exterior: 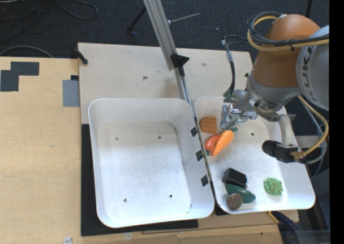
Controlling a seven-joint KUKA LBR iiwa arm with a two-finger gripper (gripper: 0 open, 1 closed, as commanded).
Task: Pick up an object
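The long orange plastic carrot (223,142) is found in the right white bin (301,197), near its left wall, its long axis slanted from lower left to upper right. Its upper end is placed directly under the pincer (232,120). Whether the pincer is open or closed on it cannot be told.

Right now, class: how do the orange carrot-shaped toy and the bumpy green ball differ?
The orange carrot-shaped toy is long, tapered and smooth; the bumpy green ball is round and knobbly. The carrot lies beside the gripper near the divider; the ball sits alone toward the bin's near right corner. Both lie in the right white bin.
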